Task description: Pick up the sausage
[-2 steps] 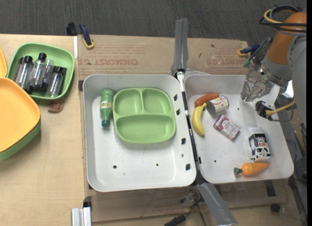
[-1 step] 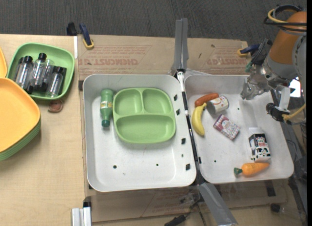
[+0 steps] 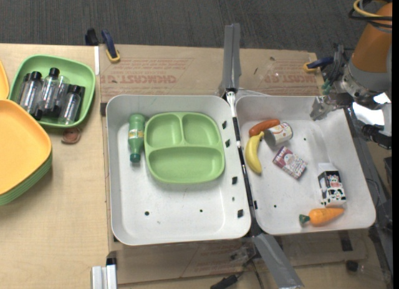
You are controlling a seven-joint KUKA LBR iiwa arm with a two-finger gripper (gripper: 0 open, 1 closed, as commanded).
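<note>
The sausage [image 3: 263,126] is a short red-orange link lying at the back left of the right bin [image 3: 355,156], between a banana [image 3: 252,155] and a small tin can [image 3: 278,134] that touches its right end. My gripper [image 3: 322,105] hangs over the back right corner of that bin, well to the right of the sausage, with nothing seen between its fingers. The grey arm with its orange band [image 3: 374,47] rises behind it at the upper right.
The right bin also holds a small red-patterned packet [image 3: 290,161], a milk carton [image 3: 331,186] and a carrot [image 3: 324,216]. The left bin [image 3: 124,213] holds a green divided plate [image 3: 184,146] and a green bottle [image 3: 136,137]. Yellow plates [image 3: 19,156] and a green tray of bottles [image 3: 53,91] sit far left.
</note>
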